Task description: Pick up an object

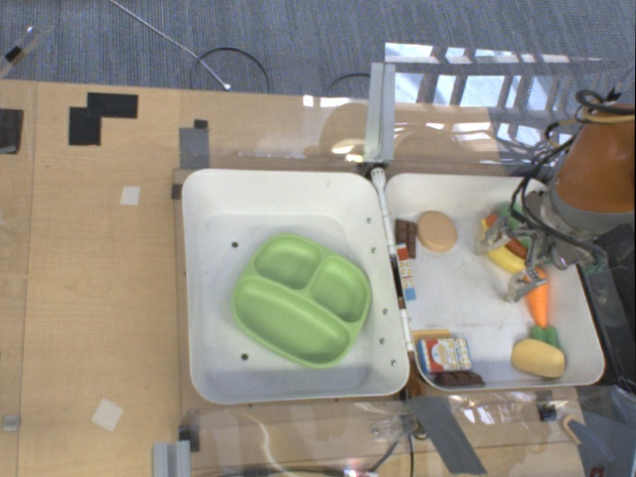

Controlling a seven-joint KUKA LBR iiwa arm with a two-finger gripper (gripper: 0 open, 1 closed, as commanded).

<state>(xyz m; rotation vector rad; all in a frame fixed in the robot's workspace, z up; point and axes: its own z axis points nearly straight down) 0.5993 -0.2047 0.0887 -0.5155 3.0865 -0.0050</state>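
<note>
Two shallow white bins sit side by side on the bench in the camera view. The left bin (204,266) holds a green divided plate (302,298), lying flat and turned at an angle near the middle.

The right bin (467,296) holds the loose items. A round tan disc (437,232) lies toward the far left part, with a dark brown bar (405,235) just beside it against the dividing wall. A small printed box (444,350) rests at the near edge, touching a dark chocolate-like piece (459,377). A yellow lemon-like piece (538,358) lies in the near right corner, with an orange carrot (538,304) just beyond it. A yellow banana-like piece (507,258) lies farther back.

The arm (596,172), grey with its orange band, comes in from the right, and the gripper (527,266) hangs low over the right side of this bin, among the banana-like piece and the carrot's top. One metal finger (521,286) ends just beside the carrot. Whether the hand is spread or closed cannot be told at this angle, and nothing can be made out between the fingers.
</note>
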